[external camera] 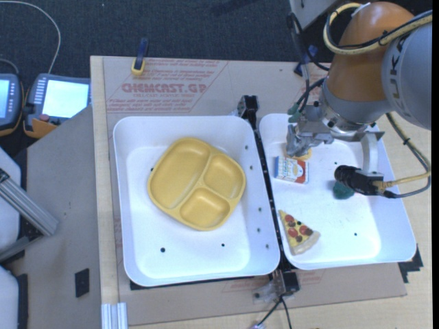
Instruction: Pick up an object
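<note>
Pizza slice [299,233] sits at the right bin's [357,252] front edge; gripper [298,146], can't tell its state, could shove the small carton [291,169] sideways.

The bench [164,88] is topped with a tan board printed in red lettering, and two shallow white bins sit on it side by side, touching along a black seam. The left bin [137,218] and right bin [384,242] cover most of the board.
</note>
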